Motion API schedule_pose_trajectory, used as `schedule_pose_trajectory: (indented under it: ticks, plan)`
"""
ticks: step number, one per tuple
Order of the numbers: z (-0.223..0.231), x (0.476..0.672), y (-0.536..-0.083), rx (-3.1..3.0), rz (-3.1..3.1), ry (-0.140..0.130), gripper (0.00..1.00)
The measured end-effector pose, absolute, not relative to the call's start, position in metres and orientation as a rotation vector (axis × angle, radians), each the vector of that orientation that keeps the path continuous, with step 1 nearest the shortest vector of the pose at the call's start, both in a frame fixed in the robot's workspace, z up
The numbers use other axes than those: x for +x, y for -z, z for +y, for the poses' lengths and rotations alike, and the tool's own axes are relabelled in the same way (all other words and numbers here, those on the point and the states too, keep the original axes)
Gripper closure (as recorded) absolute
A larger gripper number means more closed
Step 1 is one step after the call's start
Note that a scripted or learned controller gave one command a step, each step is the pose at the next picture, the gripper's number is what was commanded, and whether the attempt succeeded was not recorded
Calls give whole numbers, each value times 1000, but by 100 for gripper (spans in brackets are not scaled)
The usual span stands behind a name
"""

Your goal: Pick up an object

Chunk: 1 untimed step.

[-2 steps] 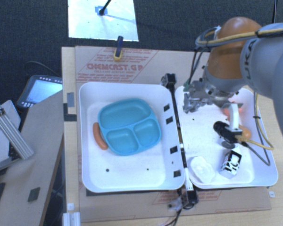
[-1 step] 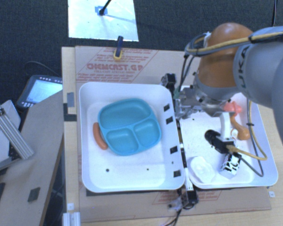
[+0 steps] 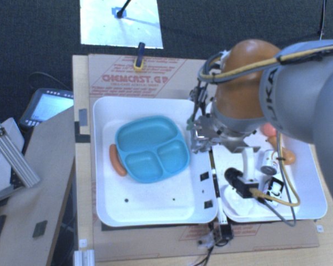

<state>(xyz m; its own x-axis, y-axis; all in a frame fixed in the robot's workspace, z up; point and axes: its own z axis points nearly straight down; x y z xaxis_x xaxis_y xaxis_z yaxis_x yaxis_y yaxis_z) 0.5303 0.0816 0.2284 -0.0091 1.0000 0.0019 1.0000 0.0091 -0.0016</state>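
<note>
Camera view: we see the arm [image 3: 299, 82] reaching in from the right, wrist with orange band [image 3: 247, 76] over the seam between the two bins. The gripper [image 3: 198, 140] hangs at the left bin's [image 3: 155, 212] right edge, just beside the blue divided plate [image 3: 152, 148]; grip state we cannot tell. An orange sausage-like piece [image 3: 117, 159] lies touching the plate's left rim. The right bin [image 3: 305, 206] holds white and orange items [image 3: 275, 148], partly hidden under the arm.

Red print on the cardboard sheet [image 3: 134, 77] behind the bins read "CHEMCAST" — the rest was blurred; the grey arm [image 3: 305, 93] bore letters "UKA".
</note>
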Motion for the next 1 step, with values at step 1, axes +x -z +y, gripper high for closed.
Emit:
schedule_pose_trajectory:
  ticks: [1]
  plan:
    - [105, 516, -221, -2213, -2228, 1, 100]
